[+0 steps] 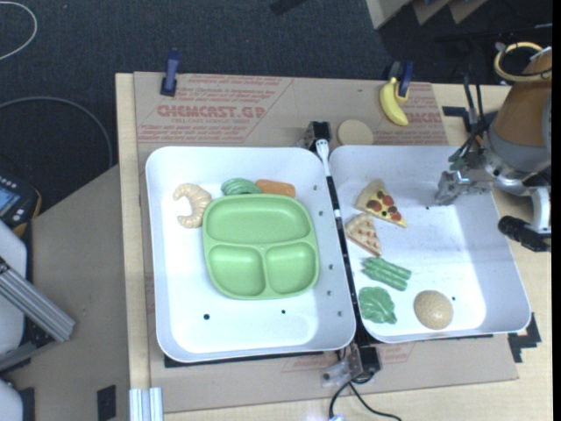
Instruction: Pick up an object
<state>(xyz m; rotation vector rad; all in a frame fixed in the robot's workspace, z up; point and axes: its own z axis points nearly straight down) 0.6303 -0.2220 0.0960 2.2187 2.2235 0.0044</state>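
1. The claw [451, 185] hovers over the right bin [491, 270], near its upper right corner; whether it is spread cannot be told.
2. A pizza slice [381, 204], a wafer wedge [363, 233], green beans [386, 273], a leafy green [378, 304] and a bread roll [433, 309] lie apart from it.
3. The left bin [175, 261] carries a green divided tray [260, 245].

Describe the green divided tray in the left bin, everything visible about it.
The pale green plastic divided tray lies flat, right way up, in the left white bin, toward its upper middle. It has rounded corners and three compartments: one wide across the top, two smaller below. All three look empty. A tan croissant-shaped toy sits at its upper left corner, and a dark green leafy piece and an orange piece lie along its top edge, apparently touching it.
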